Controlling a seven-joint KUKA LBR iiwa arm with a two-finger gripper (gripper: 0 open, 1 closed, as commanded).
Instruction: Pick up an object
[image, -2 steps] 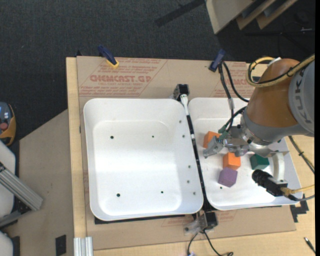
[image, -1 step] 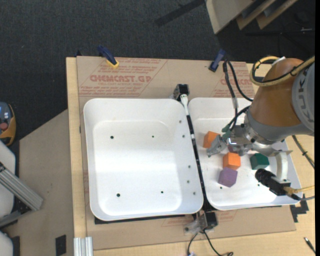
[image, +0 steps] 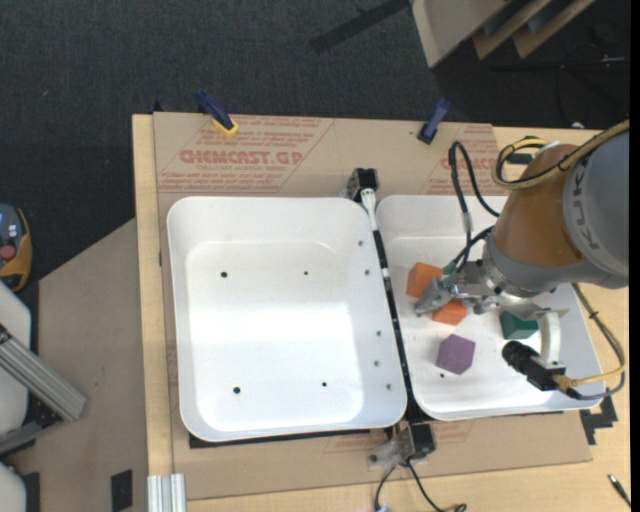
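My gripper (image: 440, 295) sits low in the right bin (image: 425, 395), its metal tips among two orange blocks; I cannot tell whether it is parted or clamped on anything. One orange block (image: 423, 278) lies just on its far-left side, the other orange block (image: 451, 314) touches it on the near side. A purple block (image: 455, 354) rests nearer, apart. A green block (image: 518, 325) sits to the right, partly under my wrist. The left bin (image: 190, 320) lies alongside.
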